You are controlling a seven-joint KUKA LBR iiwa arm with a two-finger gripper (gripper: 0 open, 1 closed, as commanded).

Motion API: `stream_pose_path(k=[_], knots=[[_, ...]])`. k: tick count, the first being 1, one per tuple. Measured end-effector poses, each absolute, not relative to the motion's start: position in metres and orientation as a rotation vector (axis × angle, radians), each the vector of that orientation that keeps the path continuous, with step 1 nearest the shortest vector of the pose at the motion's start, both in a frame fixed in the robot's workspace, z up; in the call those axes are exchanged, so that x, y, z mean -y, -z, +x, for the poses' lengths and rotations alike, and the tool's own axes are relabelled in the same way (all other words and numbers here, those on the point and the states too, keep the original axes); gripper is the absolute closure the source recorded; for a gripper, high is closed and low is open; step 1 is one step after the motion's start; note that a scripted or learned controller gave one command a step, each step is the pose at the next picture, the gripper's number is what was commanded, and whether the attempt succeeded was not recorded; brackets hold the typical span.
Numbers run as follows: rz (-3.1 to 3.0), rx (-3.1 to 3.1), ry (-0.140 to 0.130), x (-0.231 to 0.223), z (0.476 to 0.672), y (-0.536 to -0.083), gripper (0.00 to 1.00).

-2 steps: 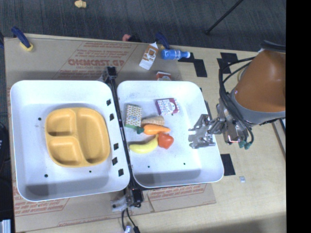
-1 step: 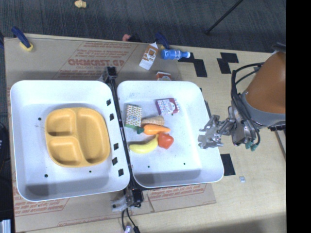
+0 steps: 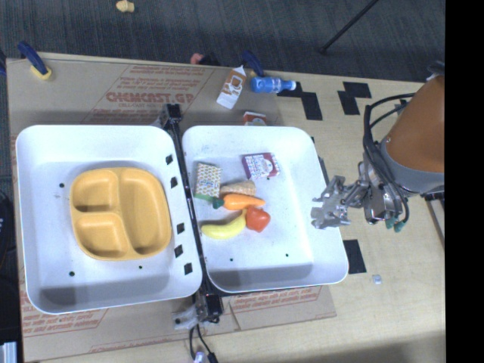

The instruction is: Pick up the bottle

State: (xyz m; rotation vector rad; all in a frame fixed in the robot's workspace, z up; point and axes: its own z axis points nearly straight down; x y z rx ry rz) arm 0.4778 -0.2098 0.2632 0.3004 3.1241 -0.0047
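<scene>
One blue bottle (image 3: 271, 85) lies on the table behind the right bin (image 3: 327, 259), outside it. Your pincer (image 3: 327, 210) hovers empty at that bin's right rim, fingers spread; approach is pending, so you'd swing toward the bottle.

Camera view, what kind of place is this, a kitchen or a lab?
Likely a robot test bench, not a kitchen: two white bins on cardboard, toy food in the right one, and a pincer at its edge.
</scene>
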Motion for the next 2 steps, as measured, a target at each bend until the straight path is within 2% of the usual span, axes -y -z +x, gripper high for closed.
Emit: stream_pose_path(k=[1, 2], knots=[[0.297, -3.123, 0.007, 0.210, 0.479, -0.274, 1.00], [0.686, -3.069, 0.001, 0.211, 0.476, -0.237, 1.00]])
